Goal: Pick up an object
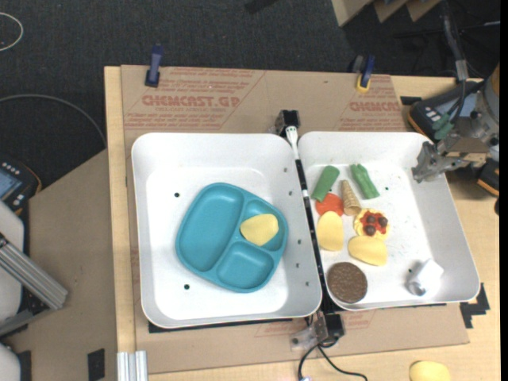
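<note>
Right now I see my tool (426, 167) parked over the right bin's (460, 236) far right rim, its grip state impossible to tell, with the green pepper (364, 180) lying leftward, long axis running slantwise.

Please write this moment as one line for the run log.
gripper: over right bin far edge, holding nothing | toys: in right bin | yellow piece: on blue plate, left bin
</note>
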Available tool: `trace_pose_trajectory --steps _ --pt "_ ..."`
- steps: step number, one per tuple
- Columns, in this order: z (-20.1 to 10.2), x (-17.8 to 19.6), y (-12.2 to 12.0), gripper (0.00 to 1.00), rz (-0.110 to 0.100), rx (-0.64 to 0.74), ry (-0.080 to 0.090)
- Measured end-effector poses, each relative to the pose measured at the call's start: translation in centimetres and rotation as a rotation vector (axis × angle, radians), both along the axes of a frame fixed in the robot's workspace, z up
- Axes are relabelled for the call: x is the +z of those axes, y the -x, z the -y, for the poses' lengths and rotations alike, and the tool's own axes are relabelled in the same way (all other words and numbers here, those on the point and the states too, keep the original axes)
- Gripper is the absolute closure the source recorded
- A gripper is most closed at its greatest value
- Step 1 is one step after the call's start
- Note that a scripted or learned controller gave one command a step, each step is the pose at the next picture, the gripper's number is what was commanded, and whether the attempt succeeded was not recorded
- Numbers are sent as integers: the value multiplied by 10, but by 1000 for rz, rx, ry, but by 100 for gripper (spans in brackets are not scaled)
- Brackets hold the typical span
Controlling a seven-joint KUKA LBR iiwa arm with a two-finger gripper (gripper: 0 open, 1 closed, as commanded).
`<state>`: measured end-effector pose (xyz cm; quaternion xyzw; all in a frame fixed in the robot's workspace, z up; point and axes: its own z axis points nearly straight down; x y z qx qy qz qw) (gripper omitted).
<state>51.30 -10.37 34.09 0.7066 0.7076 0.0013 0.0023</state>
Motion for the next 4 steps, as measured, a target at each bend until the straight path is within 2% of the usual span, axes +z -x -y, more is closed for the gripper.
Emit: trace_pose_trajectory --steps 1,2,3,4 --pt "94 136 -21 100 12 -8 9" --pt "122 21 38 100 -17 -8 -5" --pt "47 131 32 100 10 8 1" --pt "124 8 36 100 -16 -9 -3"
